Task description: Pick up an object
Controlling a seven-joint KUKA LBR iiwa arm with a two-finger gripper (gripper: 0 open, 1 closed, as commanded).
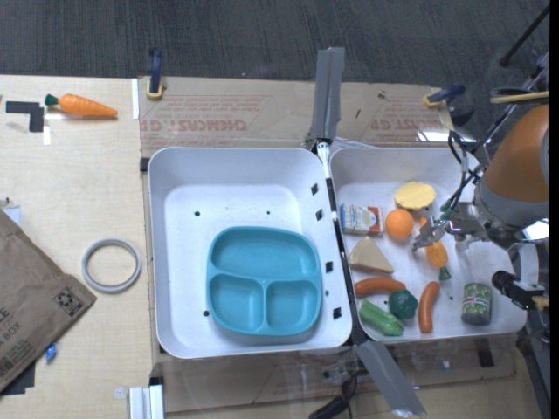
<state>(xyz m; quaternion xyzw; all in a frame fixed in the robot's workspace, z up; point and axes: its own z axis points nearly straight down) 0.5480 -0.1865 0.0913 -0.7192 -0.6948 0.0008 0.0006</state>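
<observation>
The right bin [376, 166] holds several toy foods. These include a yellow piece [414, 195], an orange ball [399, 223], a small carton [360, 219], a cheese wedge [370, 257], two red sausages [377, 286] [426, 306], a green vegetable [381, 319], a dark green ball [403, 303] and a can [476, 304]. My gripper [433, 233] hangs low over the bin's right half, just above a small orange carrot [437, 255] and right of the orange ball. Whether it touches the carrot is unclear.
The left bin [175, 234] holds a blue compartment tray [264, 282]. On the bench to the left lie a toy carrot [80, 106], a grey tape ring [111, 263] and a cardboard box [31, 312]. A ridge [330, 208] divides the bins.
</observation>
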